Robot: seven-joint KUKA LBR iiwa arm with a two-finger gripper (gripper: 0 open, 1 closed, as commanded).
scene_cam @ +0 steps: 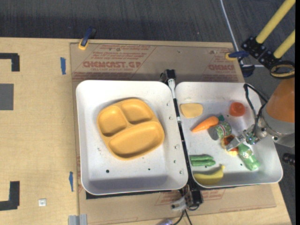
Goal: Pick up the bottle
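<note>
Claw (pixel 244 138): mine, just above the green bottle (pixel 249 157); grip state, I cannot tell.
Risk: carrot (pixel 206 123) clutter beside bottle may foul my grasp.

Two white bins, left (pixel 89 125) and right (pixel 267 165), of smooth, faintly glossy plastic. Yellow divided tray (pixel 130 127): smooth moulded plastic with a soft sheen. Toy foods, namely carrot (pixel 205 124), green pea pod (pixel 202 161) and banana (pixel 209 176): glossy plastic. Green bottle (pixel 248 157): translucent, shiny plastic. Surface (pixel 37 125): matt light wood-grain board, overlaid by a sheet of printed brown cardboard (pixel 150 60), dull and slightly rough. Orange band of the arm (pixel 284 102): smooth, satin finish.
</note>
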